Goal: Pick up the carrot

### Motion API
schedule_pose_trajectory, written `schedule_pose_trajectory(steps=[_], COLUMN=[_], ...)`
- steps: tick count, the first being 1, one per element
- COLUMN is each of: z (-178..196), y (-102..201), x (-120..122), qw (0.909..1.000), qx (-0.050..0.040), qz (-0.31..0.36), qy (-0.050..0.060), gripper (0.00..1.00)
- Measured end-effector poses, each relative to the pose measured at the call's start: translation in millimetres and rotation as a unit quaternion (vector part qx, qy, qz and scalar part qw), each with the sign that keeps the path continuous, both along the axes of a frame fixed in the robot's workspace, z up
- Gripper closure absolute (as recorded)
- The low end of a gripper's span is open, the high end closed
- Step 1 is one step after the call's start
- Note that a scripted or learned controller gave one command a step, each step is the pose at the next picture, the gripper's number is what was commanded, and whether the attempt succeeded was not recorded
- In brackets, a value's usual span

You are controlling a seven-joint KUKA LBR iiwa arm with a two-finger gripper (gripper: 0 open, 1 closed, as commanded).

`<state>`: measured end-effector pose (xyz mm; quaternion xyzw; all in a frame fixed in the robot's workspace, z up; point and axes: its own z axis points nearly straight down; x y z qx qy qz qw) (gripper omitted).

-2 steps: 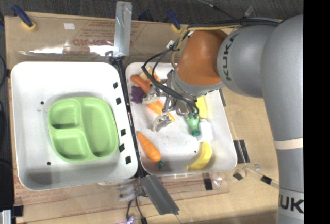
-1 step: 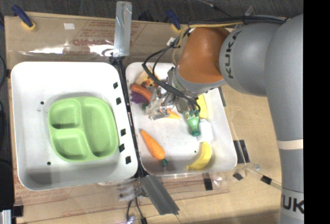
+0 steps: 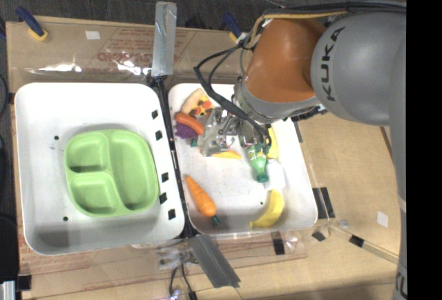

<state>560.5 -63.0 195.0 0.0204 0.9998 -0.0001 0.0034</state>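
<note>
Gripper (image 3: 221,134) poised in the right bin (image 3: 297,219) over the upper clutter, finger state indiscernible; the carrot (image 3: 201,196) lies free near the bin's lower-left wall (well apart), favouring a descent straddling its long axis.

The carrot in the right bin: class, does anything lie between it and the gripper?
Nothing visible does. The carrot lies apart near the right bin's front left corner. The gripper is farther back, among the hot dog and other toys, with bare bin floor between it and the carrot.
</note>
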Motion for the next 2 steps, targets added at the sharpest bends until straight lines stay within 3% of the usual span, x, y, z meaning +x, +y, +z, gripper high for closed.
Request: schedule_pose_trajectory(steps=[1, 2], z=[37.1, 110.6], y=[2.3, 2.7], x=[-71.2, -80.8], qw=[0.9998, 0.9992], qx=[-0.0001, -0.0002], qz=[-0.018, -0.04], qy=[0.002, 0.0], gripper=[1.0, 1.0])
